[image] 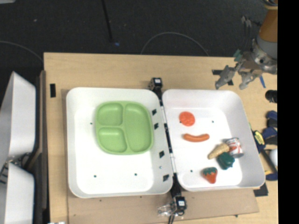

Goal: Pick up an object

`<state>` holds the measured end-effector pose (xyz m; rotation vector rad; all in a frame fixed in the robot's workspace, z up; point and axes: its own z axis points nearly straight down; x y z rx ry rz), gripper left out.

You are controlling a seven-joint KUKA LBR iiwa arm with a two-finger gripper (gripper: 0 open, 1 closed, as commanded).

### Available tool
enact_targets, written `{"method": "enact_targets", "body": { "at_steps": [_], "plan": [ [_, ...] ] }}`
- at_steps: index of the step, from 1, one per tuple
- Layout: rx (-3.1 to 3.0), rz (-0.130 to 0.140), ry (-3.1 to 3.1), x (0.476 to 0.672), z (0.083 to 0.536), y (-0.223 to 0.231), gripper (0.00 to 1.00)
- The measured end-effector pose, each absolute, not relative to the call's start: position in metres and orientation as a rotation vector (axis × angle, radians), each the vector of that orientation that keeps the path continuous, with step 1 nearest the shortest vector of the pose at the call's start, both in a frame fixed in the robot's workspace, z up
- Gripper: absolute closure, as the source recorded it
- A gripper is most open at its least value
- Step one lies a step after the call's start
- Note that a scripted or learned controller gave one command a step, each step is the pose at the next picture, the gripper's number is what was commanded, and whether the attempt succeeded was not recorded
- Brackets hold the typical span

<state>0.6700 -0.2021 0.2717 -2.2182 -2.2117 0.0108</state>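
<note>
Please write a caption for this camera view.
Open gripper hovers beyond right bin of toy food; green plate in left bin.

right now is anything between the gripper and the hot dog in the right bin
Nothing visible does. The gripper hangs above the right bin's far rim, and the hot dog lies alone on the bin floor, with only the orange disc nearby.

A pale wooden counter (117, 69) fills the middle of the scene, evenly lit from above. Beyond its far edge lies a dark, speckled floor (60, 17), crossed by thin cables (173, 38) that curve toward the counter. At the left stand white box-like panels (21, 115). Small blue and black clamps (271, 127) sit along the counter's right edge.
</note>
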Motion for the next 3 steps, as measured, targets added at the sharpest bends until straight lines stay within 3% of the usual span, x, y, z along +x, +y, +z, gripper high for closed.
{"method": "enact_targets", "body": {
  "at_steps": [1,3],
  "plan": [
    [-2.222,0.0,-2.224,0.672,0.281,-0.201,0.0],
    [-2.226,0.004,-2.218,0.673,0.171,-0.213,0.0]
  ]
}}
